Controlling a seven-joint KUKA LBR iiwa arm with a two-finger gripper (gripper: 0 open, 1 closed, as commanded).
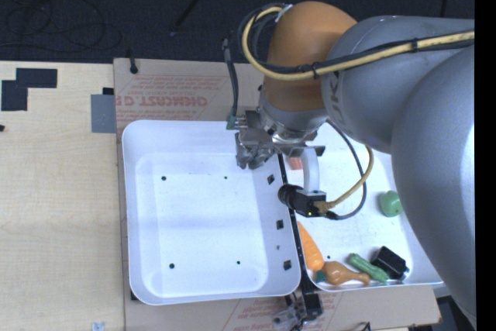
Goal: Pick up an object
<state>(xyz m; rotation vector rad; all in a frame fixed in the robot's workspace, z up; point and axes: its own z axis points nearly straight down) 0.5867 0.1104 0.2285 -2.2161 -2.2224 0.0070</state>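
My gripper (251, 151) hangs under the orange wrist band (302, 50), above the far right corner of the left bin (147, 244), close to the divide between the bins. In the right bin (364, 232) lie an orange carrot (310, 246), a tan-orange piece (342, 273), a long green piece (367, 267), a black block (390, 261) and a green ball (390, 203). A small reddish thing (294, 163) peeks out beside the gripper, partly hidden by the wrist.
The grey arm (418, 105) covers much of the right bin. A black cable connector (298, 200) dangles over the rim between the bins. Cardboard (170, 93) lies under the bins, with the wooden bench (54, 198) to the left.
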